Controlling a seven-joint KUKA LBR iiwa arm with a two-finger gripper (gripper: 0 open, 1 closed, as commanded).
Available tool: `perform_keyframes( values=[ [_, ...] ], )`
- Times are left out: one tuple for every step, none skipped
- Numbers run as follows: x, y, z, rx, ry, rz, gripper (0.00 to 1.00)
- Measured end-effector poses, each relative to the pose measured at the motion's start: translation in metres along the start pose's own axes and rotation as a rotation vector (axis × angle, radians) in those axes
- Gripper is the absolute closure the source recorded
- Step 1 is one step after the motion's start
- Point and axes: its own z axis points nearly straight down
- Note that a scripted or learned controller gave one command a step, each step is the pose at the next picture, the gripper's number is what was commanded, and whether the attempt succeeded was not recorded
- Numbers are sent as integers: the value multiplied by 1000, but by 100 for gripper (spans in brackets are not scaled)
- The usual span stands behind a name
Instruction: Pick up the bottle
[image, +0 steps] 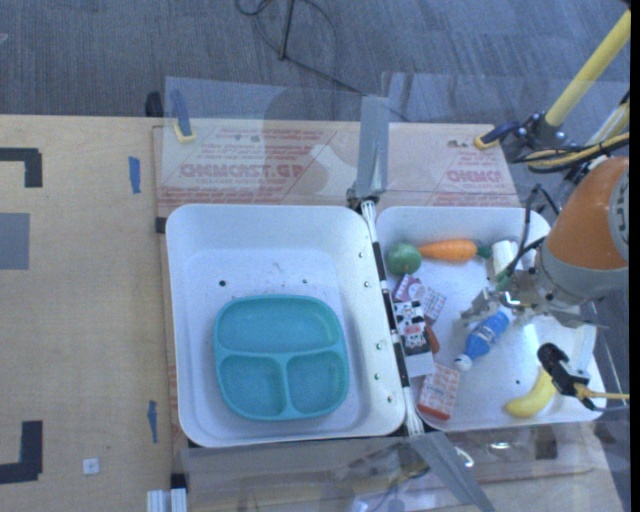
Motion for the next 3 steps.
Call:
perform_keyframes(
  values=[
    [-2,0,-7,3,-3,-2,100],
    [-3,-1,-13,10,-2,-3,100],
    [-3,-1,-13,10,-2,-3,0]
  ],
)
